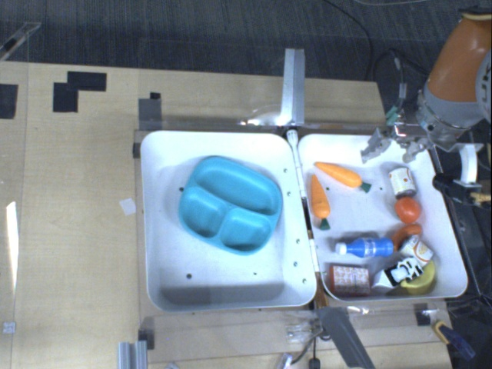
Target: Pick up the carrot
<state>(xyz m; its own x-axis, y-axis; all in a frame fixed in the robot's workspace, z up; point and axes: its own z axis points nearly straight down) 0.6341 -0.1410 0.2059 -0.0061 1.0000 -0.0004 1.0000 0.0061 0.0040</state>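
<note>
Nearest the camera, a small boxed packet (350, 279) and a black-and-white carton (406, 267) lay at the front of the right bin (453, 271), far below the tool (392, 143). Beyond them sat a blue bottle (364, 247) and a tomato (407, 208). Two carrots were there: one (319, 198) by the divider, another (338, 174) just below and left of the tool. The tool's fingers looked spread apart, gripping nothing. Best, I judged, to take the closer carrot, closing across its thick middle.
</note>
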